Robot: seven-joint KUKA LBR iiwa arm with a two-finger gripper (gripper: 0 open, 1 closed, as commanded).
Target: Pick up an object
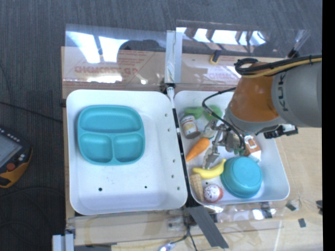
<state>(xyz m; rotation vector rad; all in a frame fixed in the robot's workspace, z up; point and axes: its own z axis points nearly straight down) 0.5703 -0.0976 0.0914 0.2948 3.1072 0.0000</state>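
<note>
The end effector (pixel 213 151) hangs low in the right bin (pixel 280 166), its metal fingers pointing down between the carrot (pixel 197 148) and the banana (pixel 209 171). Whether those fingers are spread or pressed together cannot be told from this slanted view, and nothing is plainly caught between them.

The nearest candidates are the carrot, lying tilted just left of the fingers, and the banana, lying just below them and touching the rim of the blue bowl (pixel 242 177). Both look like hollow plastic toys, so they are probably light and stiff, with smooth skin that may slip. The carrot tapers, so a hold across its thicker middle seems safer than at the thin tip. The banana curves, and a pinch across its middle, at right angles to its length, looks the steadiest.

A small jar (pixel 188 125) stands by the bin's left wall, round and likely to roll out of a loose pinch. A pale ball (pixel 212 193) sits near the front edge beside the bowl. The bowl is wide, and only its rim seems graspable.

The left bin (pixel 157 187) carries a blue divided plate (pixel 111 134)
</note>
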